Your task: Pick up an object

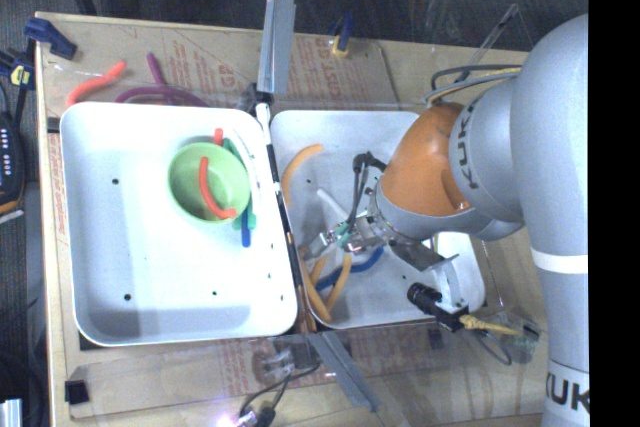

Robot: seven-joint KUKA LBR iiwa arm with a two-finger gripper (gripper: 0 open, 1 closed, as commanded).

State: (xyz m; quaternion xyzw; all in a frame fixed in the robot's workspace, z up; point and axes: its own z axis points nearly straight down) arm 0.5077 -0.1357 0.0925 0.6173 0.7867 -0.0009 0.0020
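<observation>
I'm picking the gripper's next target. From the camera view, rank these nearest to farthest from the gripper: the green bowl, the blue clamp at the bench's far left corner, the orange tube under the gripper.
1. Orange tube, right bin, just below the gripper.
2. Green bowl, left bin.
3. Blue clamp, bench's far left corner.

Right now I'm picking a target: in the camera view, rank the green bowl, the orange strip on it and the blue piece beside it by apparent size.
1. green bowl
2. orange strip
3. blue piece

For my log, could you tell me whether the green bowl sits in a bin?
In: green bowl rests inside the left bin.
</observation>
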